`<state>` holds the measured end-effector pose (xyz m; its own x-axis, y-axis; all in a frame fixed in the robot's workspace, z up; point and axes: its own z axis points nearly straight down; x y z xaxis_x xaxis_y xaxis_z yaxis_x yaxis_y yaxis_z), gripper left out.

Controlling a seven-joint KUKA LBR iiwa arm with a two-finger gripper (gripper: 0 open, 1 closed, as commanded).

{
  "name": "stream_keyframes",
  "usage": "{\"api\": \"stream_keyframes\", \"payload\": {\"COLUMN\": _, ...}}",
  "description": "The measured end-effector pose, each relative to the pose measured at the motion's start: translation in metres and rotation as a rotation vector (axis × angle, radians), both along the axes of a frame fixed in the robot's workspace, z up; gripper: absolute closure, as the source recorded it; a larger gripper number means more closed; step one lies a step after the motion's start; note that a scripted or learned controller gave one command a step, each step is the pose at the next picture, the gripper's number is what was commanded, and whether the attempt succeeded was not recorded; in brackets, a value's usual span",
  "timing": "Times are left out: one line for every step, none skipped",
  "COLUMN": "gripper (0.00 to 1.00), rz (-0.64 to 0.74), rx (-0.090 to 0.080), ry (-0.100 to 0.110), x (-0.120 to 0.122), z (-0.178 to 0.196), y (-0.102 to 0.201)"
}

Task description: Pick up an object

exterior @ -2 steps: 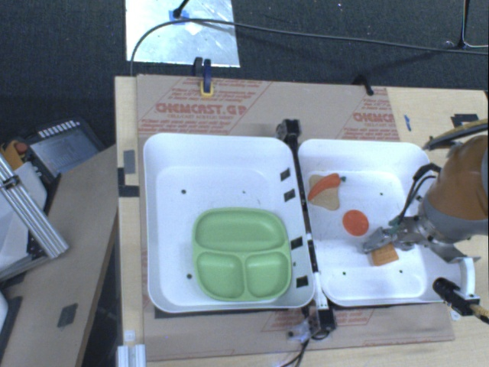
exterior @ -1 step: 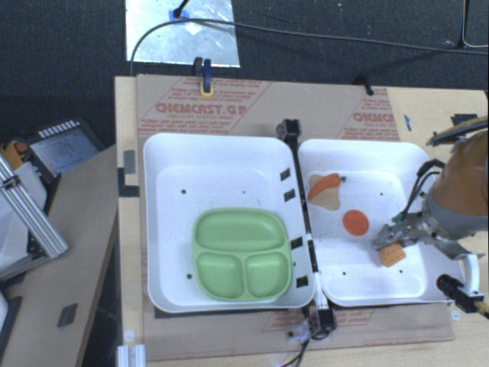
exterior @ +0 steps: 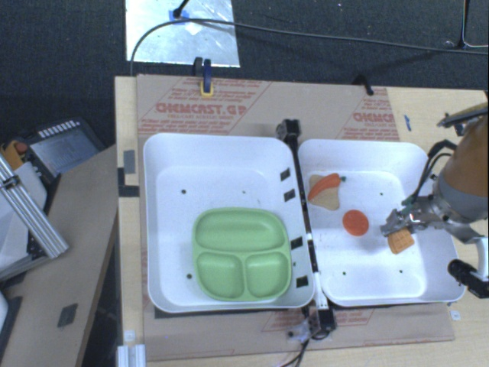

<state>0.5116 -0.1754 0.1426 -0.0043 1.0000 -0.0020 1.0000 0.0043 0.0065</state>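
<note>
In the right bin (exterior: 382, 285) lie an orange carrot (exterior: 327, 183) resting on a beige wedge (exterior: 327, 199), a round red-orange piece (exterior: 355, 222), and a small tan waffle-like square (exterior: 400, 241). My gripper (exterior: 399, 225) reaches in from the right and hangs low over the bin's right side. It sits directly above the tan square and touches or nearly touches its top edge. The round red-orange piece lies a little to the gripper's left.
The left bin (exterior: 176, 167) holds a green three-compartment plate (exterior: 241, 252). A black divider with clips (exterior: 298, 205) runs between the bins. The arm's grey body (exterior: 466, 189) overhangs the right bin's right wall. Cables and a yellow clamp (exterior: 206, 79) lie behind the bins.
</note>
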Motion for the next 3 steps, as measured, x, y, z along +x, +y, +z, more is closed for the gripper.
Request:
{"api": "stream_keyframes", "payload": {"gripper": 1.00, "rz": 0.000, "rx": 0.000, "ry": 0.000, "x": 0.001, "z": 0.043, "y": -0.001}}
{"api": "stream_keyframes", "payload": {"gripper": 1.00, "rz": -0.001, "rx": -0.001, "ry": -0.002, "x": -0.001, "z": 0.100, "y": -0.011}}
{"api": "stream_keyframes", "payload": {"gripper": 1.00, "rz": 0.005, "rx": 0.003, "ry": 0.003, "x": -0.002, "z": 0.107, "y": 0.038}}
